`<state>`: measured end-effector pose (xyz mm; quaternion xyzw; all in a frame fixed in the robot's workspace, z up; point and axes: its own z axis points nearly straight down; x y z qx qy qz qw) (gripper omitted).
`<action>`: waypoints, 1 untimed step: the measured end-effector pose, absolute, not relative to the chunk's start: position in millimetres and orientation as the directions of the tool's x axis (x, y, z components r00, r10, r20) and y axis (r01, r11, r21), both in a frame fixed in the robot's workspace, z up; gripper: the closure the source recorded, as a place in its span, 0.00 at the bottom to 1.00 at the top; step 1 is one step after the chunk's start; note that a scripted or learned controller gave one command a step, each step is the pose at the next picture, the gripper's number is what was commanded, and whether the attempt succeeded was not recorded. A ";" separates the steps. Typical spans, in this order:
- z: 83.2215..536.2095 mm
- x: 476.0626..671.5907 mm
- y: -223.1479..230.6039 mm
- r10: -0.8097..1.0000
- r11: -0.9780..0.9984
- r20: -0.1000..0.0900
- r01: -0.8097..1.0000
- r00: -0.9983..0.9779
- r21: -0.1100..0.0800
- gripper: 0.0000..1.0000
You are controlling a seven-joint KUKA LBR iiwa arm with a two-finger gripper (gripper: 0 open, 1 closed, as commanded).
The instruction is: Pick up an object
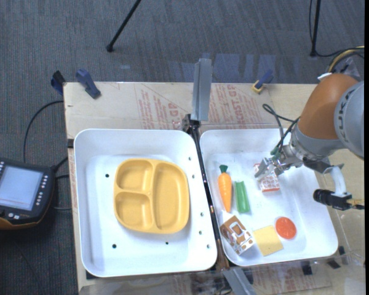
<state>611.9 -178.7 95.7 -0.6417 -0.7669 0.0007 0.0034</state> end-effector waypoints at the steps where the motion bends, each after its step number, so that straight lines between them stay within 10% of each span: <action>1: 225.8 626.7 -95.2 0.988 0.155 0.000 0.988 -0.155 0.009 1.00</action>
